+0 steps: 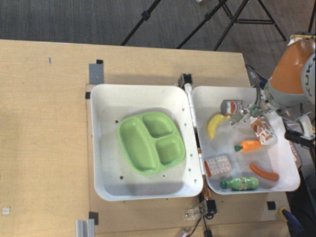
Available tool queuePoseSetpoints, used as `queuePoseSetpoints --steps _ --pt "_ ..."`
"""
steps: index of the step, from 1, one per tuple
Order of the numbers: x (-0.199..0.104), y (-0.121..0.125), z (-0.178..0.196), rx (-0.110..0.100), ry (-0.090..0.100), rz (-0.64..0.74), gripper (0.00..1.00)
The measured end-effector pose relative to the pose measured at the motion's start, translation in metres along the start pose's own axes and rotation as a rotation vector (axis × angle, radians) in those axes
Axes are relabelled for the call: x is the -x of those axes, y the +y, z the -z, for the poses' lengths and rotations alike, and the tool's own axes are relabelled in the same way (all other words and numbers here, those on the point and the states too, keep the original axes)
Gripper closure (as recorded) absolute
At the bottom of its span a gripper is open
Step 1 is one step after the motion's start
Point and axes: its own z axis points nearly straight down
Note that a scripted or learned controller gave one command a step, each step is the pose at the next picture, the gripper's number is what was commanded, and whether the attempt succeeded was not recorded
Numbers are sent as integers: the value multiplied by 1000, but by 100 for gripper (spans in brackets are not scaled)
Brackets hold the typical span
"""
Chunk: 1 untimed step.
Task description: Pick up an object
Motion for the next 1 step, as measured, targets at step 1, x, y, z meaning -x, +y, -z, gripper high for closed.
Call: queuePoseSetpoints --steps 1 --pt "37 29 -19 -53 24 -190 0"
